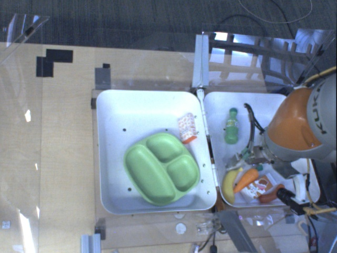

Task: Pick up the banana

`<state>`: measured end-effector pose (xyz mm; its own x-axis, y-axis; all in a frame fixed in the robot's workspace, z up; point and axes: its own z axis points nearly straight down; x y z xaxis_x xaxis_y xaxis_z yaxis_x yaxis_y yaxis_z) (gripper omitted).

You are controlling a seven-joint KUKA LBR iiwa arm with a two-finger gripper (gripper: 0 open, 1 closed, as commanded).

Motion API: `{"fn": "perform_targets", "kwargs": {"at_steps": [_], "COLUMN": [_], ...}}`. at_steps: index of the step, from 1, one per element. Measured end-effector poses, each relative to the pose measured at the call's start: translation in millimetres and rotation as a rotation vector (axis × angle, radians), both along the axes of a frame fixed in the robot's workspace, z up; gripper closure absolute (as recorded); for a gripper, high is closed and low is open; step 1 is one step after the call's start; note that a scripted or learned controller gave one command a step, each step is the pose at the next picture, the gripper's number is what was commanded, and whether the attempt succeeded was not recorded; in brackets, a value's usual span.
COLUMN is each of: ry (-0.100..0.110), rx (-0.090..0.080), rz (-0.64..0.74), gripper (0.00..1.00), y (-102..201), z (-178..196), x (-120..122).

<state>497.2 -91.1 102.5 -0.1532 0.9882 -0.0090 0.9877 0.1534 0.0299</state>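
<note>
Banana (228, 185): lies in the right bin (221, 105), at its lower left corner, curved along the dividing wall and close to the front rim; its left side has little room against that wall.
Carrot (246, 179): orange, tilted, its lower end resting against the banana's right side.
Gripper (251, 157): sits low in the middle of the right bin, just above the carrot and up and right of the banana; how far it is open cannot be told, and nothing is seen in its hold.
Arm (300, 124): grey with an orange band, enters from the right edge of the frame and covers the bin's right half.
Green bottle (231, 125): upright in the picture, in the upper left of the right bin, apart from the banana, with bare floor between them.
Packets (261, 187): red and white items lie right of the carrot by the front rim.
Left bin (110, 141): holds a green divided plate (161, 167) at lower centre and a small wrapper (187, 127) near its right wall; bare floor runs along its left and upper sides.
</note>
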Motion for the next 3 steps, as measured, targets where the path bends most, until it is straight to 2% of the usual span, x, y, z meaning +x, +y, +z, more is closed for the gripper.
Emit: {"fn": "perform_targets", "kwargs": {"at_steps": [1,2,3], "ry": [0.016,0.002,0.003], "rx": [-0.009,-0.014,-0.014], "rz": [0.495,0.494,0.494], "gripper": [0.00,1.00,0.00], "y": [-6,-6,-6], "z": [-12,1,1], "x": [-4,1,0]}}
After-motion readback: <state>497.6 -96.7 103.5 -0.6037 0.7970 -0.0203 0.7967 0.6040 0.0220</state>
